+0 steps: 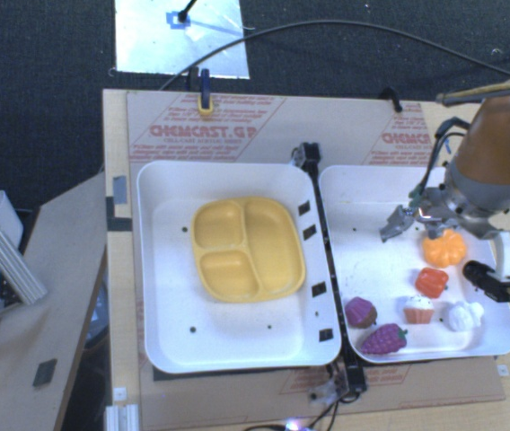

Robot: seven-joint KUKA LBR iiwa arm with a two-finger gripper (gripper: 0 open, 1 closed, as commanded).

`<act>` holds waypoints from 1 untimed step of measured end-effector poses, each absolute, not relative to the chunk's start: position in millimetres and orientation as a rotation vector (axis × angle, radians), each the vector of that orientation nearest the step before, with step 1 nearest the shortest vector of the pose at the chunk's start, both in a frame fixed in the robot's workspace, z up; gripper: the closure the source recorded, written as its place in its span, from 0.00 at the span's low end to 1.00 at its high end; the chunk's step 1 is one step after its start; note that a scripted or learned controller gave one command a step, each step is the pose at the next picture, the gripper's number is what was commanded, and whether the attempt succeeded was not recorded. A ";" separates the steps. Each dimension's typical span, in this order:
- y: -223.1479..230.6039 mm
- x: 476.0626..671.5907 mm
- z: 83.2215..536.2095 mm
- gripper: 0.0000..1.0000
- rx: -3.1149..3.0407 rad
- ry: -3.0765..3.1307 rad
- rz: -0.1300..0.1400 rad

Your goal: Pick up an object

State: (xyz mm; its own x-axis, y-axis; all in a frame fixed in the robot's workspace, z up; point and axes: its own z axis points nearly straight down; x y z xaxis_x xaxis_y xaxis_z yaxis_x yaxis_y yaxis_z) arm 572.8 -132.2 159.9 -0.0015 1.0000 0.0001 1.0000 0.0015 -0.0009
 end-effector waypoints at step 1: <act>-129.5 572.3 97.1 0.00 -2.218 -2.220 0.003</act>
